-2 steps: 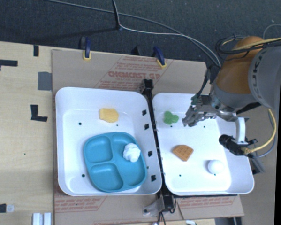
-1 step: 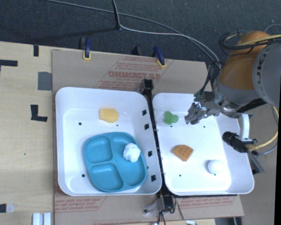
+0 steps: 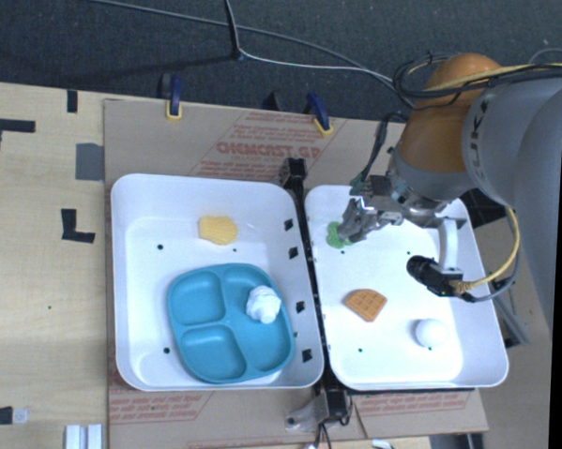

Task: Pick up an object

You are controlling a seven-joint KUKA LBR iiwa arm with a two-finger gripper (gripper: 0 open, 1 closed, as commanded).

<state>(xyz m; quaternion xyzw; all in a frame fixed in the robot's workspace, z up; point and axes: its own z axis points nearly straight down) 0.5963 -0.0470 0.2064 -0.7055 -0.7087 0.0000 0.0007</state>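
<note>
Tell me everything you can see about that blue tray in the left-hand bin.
The blue tray is a light blue, smooth, plastic-looking dish with rounded corners, split by raised ridges into three compartments. It lies flat in the near part of the left bin, turned at a slight angle to the bin's walls. A crumpled white lump sits on its right side, about where the ridges meet. A yellow piece lies just beyond the tray, apart from it.
</note>
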